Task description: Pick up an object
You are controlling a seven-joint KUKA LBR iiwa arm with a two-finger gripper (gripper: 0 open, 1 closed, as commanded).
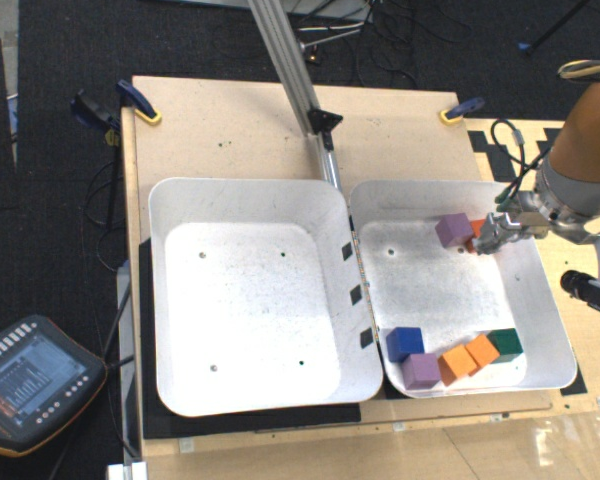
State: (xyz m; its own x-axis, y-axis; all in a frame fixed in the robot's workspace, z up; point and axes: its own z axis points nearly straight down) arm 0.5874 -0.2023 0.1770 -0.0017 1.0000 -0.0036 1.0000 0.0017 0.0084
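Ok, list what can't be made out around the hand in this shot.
- Hand, camera view: too small and blurred to tell open or shut.
- Orange block: mostly hidden by the hand and the purple block.
- Arm: cut off by the right edge.

A robotics lab or test cell. A plywood bench (280, 128) clamped at its corners holds two white bins (250, 293), w/ a teach pendant (30, 383) at the lower left. Loose cables (350, 28) and an aluminium camera pole (285, 48) stand behind on dark floor.
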